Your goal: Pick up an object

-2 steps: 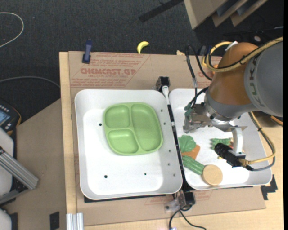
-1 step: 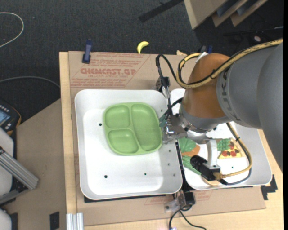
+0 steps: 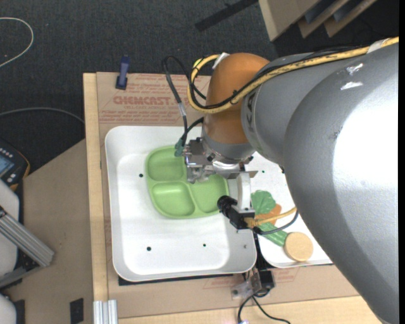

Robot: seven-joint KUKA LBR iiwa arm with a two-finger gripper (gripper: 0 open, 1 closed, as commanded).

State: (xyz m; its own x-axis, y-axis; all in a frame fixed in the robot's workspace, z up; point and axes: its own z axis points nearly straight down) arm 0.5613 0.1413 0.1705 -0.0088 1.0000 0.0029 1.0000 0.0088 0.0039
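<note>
You're looking at a brown board [image 3: 145, 95] printed CHEMCAST, lying under the white bin [image 3: 120, 190]. A blue clamp [image 3: 123, 73] is gripping its far edge near the left corner. Dark carpet [image 3: 63, 38] is surrounding the bench. An aluminium rail [image 3: 28, 243] is poking in lower left, and cardboard boxes [image 3: 304, 19] are sitting upper right.

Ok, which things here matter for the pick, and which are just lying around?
For the job:
gripper, green divided plate under it, left bin.

Lying about:
carrot toy and tan disc in the right bin, blue clip on the cardboard.
</note>
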